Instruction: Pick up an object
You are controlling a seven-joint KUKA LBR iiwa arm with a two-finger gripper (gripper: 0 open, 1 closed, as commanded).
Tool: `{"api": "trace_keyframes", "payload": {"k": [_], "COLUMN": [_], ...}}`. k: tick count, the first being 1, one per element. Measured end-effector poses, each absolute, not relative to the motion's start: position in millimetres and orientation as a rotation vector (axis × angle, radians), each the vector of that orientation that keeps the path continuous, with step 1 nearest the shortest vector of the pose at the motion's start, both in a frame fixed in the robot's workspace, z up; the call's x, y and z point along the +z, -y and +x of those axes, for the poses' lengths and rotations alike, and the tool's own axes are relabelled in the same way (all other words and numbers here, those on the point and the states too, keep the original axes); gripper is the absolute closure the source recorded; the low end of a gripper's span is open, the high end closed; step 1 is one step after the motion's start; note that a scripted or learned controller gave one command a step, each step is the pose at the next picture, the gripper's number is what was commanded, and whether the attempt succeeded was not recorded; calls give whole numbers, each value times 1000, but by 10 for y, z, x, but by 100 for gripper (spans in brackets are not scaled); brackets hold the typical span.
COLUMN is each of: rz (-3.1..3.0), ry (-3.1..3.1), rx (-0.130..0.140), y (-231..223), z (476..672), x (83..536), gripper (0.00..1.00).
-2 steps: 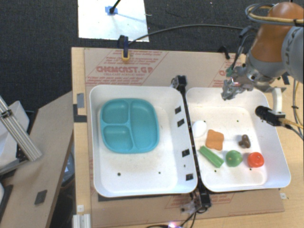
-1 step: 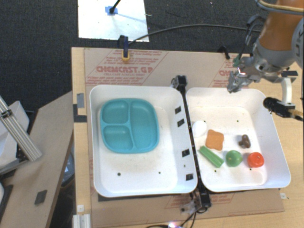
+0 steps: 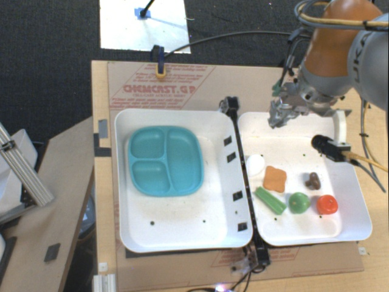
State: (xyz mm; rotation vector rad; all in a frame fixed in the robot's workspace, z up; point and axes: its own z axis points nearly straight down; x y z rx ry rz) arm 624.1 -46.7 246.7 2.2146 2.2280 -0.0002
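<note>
Arm w/ orange band comes in from the table's right side; the tool (image 3: 278,119) hangs above the back-left part of the right bin (image 3: 352,224), nothing seen between its tips. How far open it is can't be told from this angle (tips too small and dark).

Right bin contents, all towards its front half: white ball (image 3: 254,163) by the left wall, orange block (image 3: 275,179) just beside it, green stick (image 3: 270,200) lying at a slant near the front-left, green ball (image 3: 298,202) next to that, red ball (image 3: 327,205) further right, small brown piece (image 3: 313,180) behind those two. All sit apart from the tool.

Left bin (image 3: 182,230) holds a teal divided tray (image 3: 165,161), flat, towards its back-left. Both bins rest on a cardboard sheet (image 3: 176,84) on the table.
</note>
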Motion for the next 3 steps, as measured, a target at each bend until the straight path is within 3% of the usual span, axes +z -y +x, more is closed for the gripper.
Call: {"api": "trace_keyframes", "payload": {"k": [3], "rz": [2216], "ry": [-2228], "rx": [0], "y": [-919], "z": [5538], "x": [2316], "gripper": [100]}}
